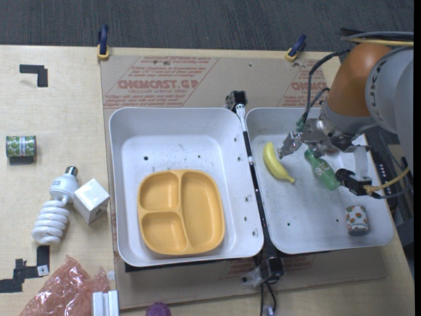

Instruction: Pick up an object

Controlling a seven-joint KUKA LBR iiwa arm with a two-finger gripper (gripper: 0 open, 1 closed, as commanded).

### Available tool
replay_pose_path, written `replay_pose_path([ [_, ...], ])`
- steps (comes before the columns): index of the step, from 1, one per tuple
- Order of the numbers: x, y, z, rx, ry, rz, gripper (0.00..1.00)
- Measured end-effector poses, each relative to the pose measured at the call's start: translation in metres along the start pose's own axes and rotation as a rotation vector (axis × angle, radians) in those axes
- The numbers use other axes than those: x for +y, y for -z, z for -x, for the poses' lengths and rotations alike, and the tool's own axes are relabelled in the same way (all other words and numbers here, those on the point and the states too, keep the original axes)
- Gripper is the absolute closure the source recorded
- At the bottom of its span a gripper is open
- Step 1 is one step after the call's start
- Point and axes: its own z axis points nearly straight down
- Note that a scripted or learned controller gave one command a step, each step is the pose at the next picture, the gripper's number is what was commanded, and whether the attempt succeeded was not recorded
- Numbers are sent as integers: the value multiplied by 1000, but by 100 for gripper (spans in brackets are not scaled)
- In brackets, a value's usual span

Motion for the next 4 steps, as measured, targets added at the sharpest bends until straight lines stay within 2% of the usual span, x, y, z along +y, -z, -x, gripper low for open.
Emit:
replay_pose_path([
  [1, -47, -13, -12, 2, -2, -9, 0],
  [2, -46, -2, -11, 1, -3, -7, 100],
  [3, -46, -3, -11, 1, -3, -7, 0],
  [4, -45, 8, -11, 0, -5, -5, 100],
])
